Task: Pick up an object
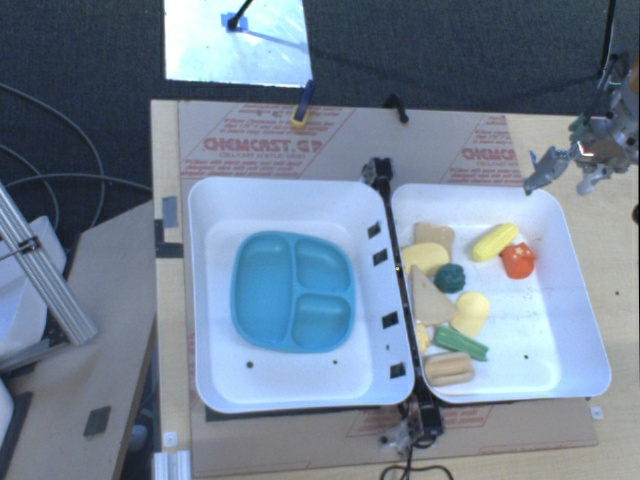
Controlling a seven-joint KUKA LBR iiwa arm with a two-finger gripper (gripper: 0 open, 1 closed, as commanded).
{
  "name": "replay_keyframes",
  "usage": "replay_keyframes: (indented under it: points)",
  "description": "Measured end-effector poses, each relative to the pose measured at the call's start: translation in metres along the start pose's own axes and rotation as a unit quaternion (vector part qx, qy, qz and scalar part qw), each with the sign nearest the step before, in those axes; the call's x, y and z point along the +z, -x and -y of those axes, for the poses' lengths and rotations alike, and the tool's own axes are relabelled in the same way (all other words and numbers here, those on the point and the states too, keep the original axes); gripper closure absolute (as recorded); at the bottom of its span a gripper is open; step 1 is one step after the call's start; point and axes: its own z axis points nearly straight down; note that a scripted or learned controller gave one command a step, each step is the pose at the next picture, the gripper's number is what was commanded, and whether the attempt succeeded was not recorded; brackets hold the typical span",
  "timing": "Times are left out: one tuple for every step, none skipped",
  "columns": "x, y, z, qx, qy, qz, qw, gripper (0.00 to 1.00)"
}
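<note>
Red letters are showing on the brown cardboard sheet lying under the two white bins. At its top left they are spelling "CHEMCAST GP". The same red print is showing again at the top right, but there it is too blurry to read.

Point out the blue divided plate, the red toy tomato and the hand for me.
blue divided plate (294, 292): camera view, on the middle ridge between its compartments.
red toy tomato (517, 261): camera view, on its red body.
hand (566, 171): camera view, midway between its fingertips.
</note>
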Motion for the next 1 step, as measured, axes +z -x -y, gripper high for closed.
replay_keyframes:
  points:
    - [0.1596,-0.0114,-0.0020,-0.001,0.001,0.000,1.0000,0.00]
